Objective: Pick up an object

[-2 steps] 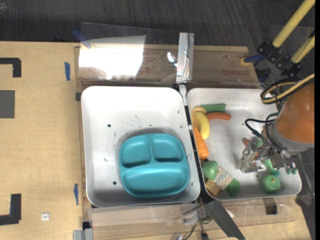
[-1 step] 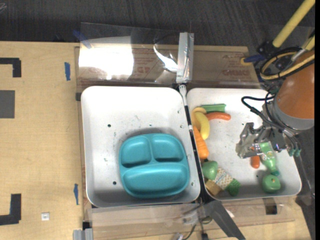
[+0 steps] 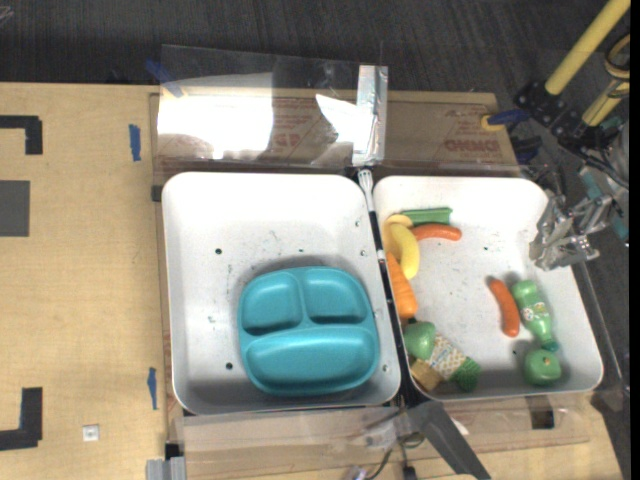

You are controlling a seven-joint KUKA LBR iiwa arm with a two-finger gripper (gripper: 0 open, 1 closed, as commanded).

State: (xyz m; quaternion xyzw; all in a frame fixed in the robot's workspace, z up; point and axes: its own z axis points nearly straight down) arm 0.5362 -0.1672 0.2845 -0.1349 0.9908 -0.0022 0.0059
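A view from above, at a slant, of a tabletop carrying two shallow white bins side by side.

The left bin holds one thing: a teal plate with three compartments, lying flat toward the bin's near right corner.

The right bin holds a scatter of toy food. Along its left wall, from far to near, lie a green pepper, a red-orange chili, a yellow banana and an orange carrot. Near the front left corner sit a green round fruit and a tan patterned piece touching it. Toward the right side lies an orange-red sausage, just beside a green bottle-shaped toy, with a green apple near the front right corner.

The end effector is at the right bin's right rim, above the wall, apart from all the toys. Whether it is spread or pressed together cannot be told; it is a tangle of metal parts at this size. Nothing is seen pinched in it.
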